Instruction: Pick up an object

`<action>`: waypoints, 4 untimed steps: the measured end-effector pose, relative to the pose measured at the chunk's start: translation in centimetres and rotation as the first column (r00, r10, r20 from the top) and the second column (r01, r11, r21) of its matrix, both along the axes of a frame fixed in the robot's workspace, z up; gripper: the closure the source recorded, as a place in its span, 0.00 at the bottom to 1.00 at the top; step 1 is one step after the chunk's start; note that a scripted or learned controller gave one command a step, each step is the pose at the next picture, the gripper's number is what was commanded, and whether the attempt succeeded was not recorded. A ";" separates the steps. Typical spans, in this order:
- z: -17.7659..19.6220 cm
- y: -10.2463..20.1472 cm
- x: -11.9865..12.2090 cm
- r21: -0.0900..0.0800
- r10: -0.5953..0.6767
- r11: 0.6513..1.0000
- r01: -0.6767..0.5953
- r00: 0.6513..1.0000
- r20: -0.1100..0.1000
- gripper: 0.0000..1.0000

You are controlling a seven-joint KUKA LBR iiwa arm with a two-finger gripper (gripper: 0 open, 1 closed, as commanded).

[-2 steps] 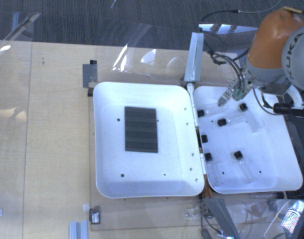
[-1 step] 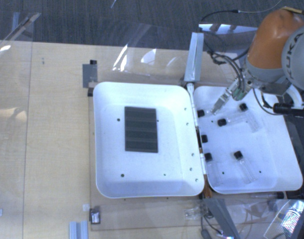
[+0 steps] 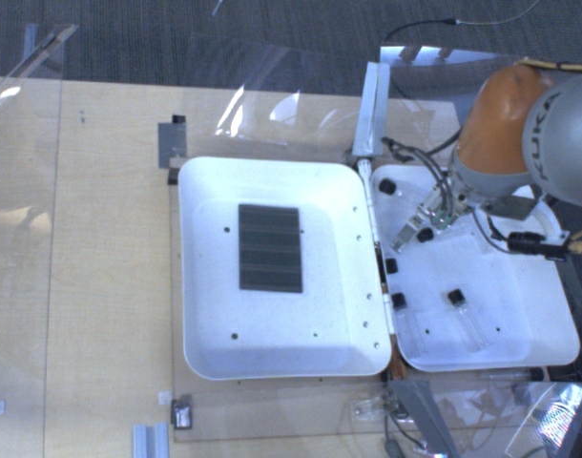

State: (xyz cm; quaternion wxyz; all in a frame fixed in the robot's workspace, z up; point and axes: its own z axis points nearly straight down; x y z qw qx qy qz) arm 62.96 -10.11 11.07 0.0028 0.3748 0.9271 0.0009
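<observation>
**Desk:** Metal fingers (image 3: 408, 231), thin and angled down-left — spread or pressed together?

**Photographer:** It cannot be told; the gripper (image 3: 417, 229) hangs over the upper left of the right bin (image 3: 520, 351), nothing visibly between its tips.

**Desk:** And the objects?

**Photographer:** A small dark block (image 3: 455, 299) lies loose on the right bin's floor, apart from the gripper. A dark ribbed slab (image 3: 269, 248) rests flat in the left bin (image 3: 205, 332). The grey arm (image 3: 558, 141) enters from the right.

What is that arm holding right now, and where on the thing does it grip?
It cannot be told. The gripper hangs over the right bin, too small and cluttered to show anything in its grip. A dark slab lies in the left bin.
</observation>
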 end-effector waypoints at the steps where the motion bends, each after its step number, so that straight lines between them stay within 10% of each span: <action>1: 1.3 0.1 0.3 0.001 0.002 1.000 -0.002 1.000 0.010 1.00; 2: 12.8 2.9 3.2 0.001 -0.019 1.000 0.019 1.000 0.006 1.00; 3: 8.3 0.2 2.3 -0.004 0.339 0.941 -0.339 0.941 0.004 1.00; 4: 9.7 0.3 2.6 -0.007 0.341 0.940 -0.340 0.940 0.016 1.00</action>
